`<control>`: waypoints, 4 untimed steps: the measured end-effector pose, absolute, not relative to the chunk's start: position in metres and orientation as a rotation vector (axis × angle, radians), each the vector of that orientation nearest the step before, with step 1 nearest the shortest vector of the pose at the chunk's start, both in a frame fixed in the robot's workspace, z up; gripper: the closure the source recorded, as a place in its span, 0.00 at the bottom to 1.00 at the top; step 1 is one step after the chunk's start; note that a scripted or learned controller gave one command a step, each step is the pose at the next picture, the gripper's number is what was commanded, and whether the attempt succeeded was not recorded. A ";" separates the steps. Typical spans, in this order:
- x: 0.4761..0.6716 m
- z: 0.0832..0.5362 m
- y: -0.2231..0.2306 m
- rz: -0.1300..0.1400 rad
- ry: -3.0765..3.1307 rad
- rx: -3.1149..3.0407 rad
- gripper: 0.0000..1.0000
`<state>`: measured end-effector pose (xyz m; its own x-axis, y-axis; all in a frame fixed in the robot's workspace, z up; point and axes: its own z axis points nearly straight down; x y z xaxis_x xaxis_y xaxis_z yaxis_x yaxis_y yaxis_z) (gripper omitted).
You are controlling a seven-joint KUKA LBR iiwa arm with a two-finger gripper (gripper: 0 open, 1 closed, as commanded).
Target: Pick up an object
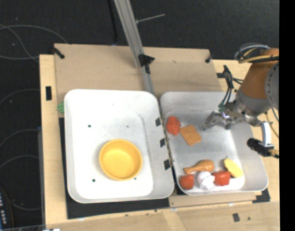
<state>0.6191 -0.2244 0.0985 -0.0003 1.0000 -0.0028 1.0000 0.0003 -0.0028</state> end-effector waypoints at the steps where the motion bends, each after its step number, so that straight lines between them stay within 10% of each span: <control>1: 0.621 0.113 -0.225 0.000 -2.228 -2.225 1.00; 4: 0.629 0.249 -0.223 -0.006 -2.231 -2.221 1.00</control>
